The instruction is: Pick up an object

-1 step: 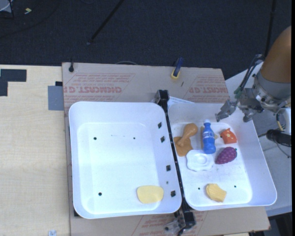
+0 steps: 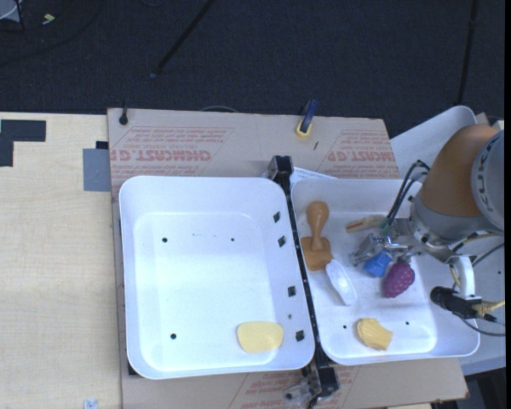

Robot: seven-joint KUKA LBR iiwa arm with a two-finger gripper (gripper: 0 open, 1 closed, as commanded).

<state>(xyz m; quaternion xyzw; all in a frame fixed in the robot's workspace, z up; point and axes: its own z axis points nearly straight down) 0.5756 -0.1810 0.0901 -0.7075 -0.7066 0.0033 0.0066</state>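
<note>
A pale yellow lump (image 2: 259, 336) lies at the near edge of the left bin (image 2: 140, 271). In the right bin (image 2: 456, 345), the claw (image 2: 376, 250) hangs low just above a blue block (image 2: 376, 266), beside a purple berry (image 2: 398, 279). Its opening cannot be told. Best to descend straight, centred on the block, avoiding the berry.

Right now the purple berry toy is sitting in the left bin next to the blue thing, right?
Not quite. The purple berry toy is beside the blue thing, but both lie in the right bin, not the left one. The camera view shows the left bin holding a pale yellow piece instead.
</note>
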